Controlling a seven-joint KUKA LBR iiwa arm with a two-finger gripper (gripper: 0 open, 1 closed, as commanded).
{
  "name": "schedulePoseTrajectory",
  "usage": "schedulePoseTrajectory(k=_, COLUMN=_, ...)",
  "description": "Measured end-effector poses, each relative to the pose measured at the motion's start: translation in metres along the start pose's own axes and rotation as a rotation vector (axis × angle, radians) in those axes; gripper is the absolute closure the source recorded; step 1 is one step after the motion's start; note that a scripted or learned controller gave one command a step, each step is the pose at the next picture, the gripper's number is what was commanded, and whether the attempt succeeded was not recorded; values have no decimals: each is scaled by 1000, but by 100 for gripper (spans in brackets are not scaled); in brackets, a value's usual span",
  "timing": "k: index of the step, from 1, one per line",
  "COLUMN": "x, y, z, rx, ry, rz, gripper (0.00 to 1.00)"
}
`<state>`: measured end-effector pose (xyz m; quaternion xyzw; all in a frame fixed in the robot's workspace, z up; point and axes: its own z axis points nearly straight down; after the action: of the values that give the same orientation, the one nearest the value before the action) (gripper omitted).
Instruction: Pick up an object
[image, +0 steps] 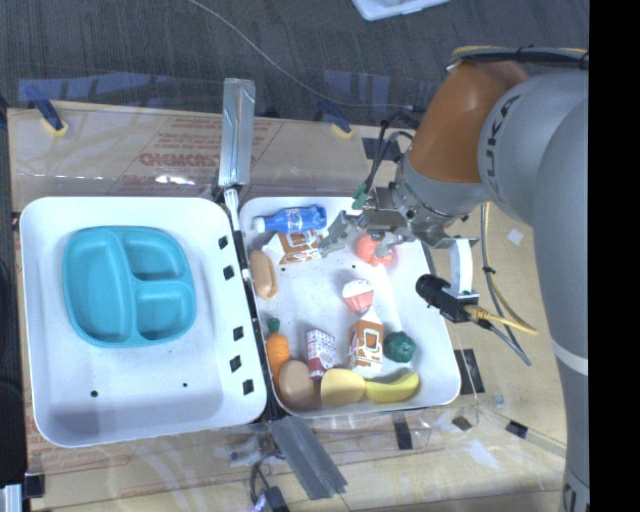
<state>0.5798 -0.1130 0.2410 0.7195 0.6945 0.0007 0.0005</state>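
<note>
1. Gripper (372, 228) at the upper right of the right bin (440, 352), low over its back edge; impossible to tell whether spread or pressed together.
2. Just beneath and to the right of it, a red-and-white object (378, 250), partly hidden; contact unclear.
3. Left of the gripper, a blue bottle (290, 219) lying on its side by the back wall, with a brown-and-white packet (298, 245) just in front.
4. Along the left wall, a tan sausage-shaped piece (263, 273), and lower down a carrot (277, 350).
5. In mid-bin, a small cupcake-like toy (358, 295), with an orange-labelled bottle (367, 343) just below.
6. Along the front wall, crowded together: a brown potato (294, 384), a red-and-white can (321, 350), a yellow lemon (342, 386), a banana (392, 388) and a dark green piece (400, 347).
7. In the left bin (120, 410), a turquoise divided tray (128, 284), well apart from the rest.
8. Above the gripper, the orange band (462, 120) and grey arm (545, 150) entering from the right.
</note>
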Motion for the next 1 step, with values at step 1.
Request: schedulePoseTrajectory(k=1, x=-31, y=-48, z=112, rx=0, ry=-1, rz=137, gripper=0)
